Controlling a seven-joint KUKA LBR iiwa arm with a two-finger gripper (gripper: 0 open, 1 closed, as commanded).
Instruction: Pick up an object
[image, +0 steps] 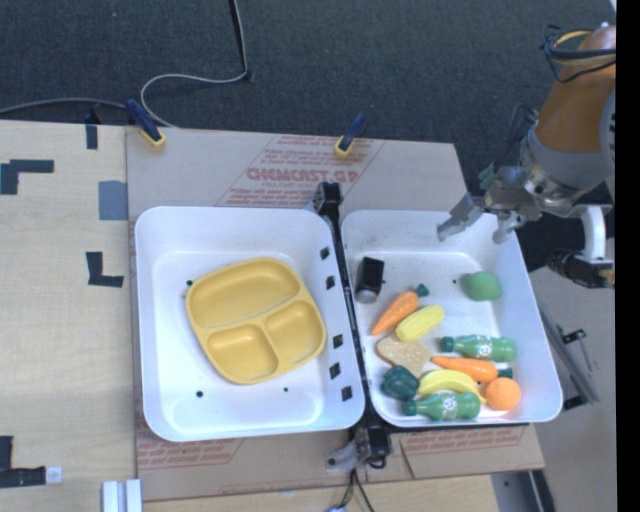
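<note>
Cardboard-covered surface (400, 165) carries the right shallow white plastic bin (520, 262) — grey two-finger end effector (478, 226), released, empty, hovers above its far rim.

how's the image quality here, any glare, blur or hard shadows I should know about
Camera view: even, soft lighting; the white bins look bright but keep detail; the yellow tray and toy food are fairly sharp; the gripper is slightly soft and throws no hard shadow.

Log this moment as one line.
gripper: open, above right bin's far edge, holding nothing | nearest: green ball | toy food clustered at near side | left bin: yellow tray
</note>
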